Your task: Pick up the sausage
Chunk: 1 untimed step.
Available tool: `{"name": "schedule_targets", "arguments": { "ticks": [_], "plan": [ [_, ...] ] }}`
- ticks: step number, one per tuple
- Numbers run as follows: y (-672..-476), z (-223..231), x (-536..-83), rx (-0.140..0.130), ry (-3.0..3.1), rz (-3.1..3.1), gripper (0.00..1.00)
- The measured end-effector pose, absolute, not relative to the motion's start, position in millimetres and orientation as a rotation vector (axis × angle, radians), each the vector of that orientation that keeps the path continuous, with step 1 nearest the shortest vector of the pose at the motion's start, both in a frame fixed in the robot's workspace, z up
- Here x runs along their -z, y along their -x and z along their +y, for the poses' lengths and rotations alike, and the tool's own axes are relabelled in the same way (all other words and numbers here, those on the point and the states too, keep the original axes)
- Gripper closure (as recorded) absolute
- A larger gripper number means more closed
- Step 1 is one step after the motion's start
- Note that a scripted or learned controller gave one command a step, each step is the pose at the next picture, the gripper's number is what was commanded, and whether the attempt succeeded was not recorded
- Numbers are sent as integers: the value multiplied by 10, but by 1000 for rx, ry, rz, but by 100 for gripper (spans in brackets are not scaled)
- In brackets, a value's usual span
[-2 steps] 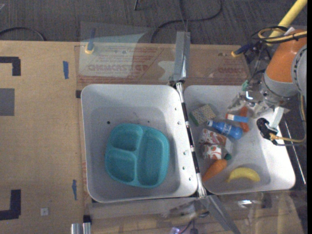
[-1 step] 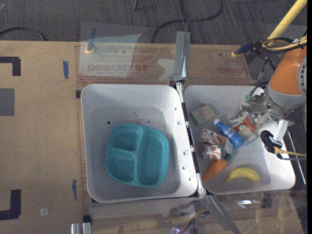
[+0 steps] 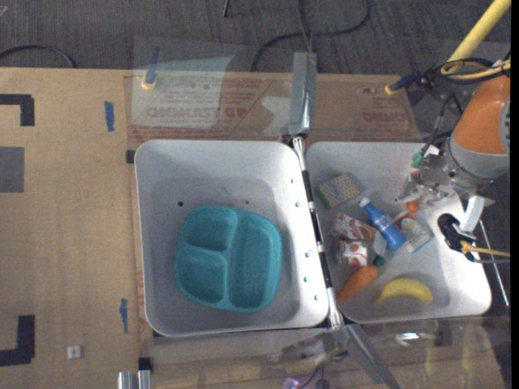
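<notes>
The gripper point(image 3: 420, 186) hangs over the right bin's point(image 3: 381, 159) far right part, below the orange band of the arm point(image 3: 486, 120). Just under it a small reddish piece point(image 3: 412, 207) shows, next to the blue bottle's point(image 3: 383, 224) far end; it may be the sausage, but most of it is hidden by the gripper. Whether anything is held is too unclear to tell.
The right bin also holds a tan waffle-like square point(image 3: 339, 190), two small cartons point(image 3: 353, 240), an orange carrot point(image 3: 357, 283) and a banana point(image 3: 405, 291). A teal divided plate point(image 3: 229, 258) lies in the left bin point(image 3: 154, 217). Cables and a yellow rod point(image 3: 486, 19) sit at the upper right.
</notes>
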<state>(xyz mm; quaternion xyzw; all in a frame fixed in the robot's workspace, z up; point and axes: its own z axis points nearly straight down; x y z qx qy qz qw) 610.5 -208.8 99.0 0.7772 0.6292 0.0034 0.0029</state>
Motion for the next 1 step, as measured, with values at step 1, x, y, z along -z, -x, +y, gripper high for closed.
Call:
{"name": "schedule_targets", "arguments": {
  "ticks": [1],
  "plan": [
    [-6433,-1700,-2192,-2,-2212,2227,100]
  ]
}}
